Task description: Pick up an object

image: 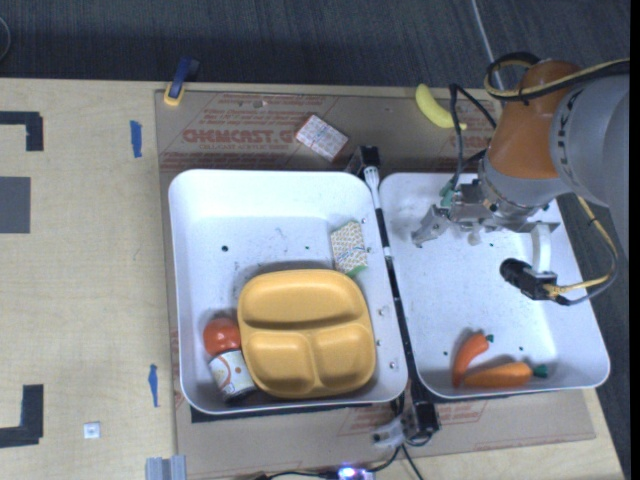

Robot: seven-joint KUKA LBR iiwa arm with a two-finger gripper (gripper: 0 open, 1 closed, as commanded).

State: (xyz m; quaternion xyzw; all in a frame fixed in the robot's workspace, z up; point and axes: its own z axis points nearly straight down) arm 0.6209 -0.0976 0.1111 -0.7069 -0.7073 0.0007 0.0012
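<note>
My gripper hangs low over the upper left part of the right bin, pointing left toward the divider, with nothing seen in it. Two orange toy carrots lie at that bin's near edge, well below the gripper. In the left bin a yellow divided tray fills the near half. A small red and white bottle lies at the tray's left. A patterned packet rests against the bin's right wall.
A yellow banana-shaped toy and a patterned card lie on the cardboard behind the bins. A black cable plug hangs from the arm over the right bin. A blue and yellow clip sits at the back left.
</note>
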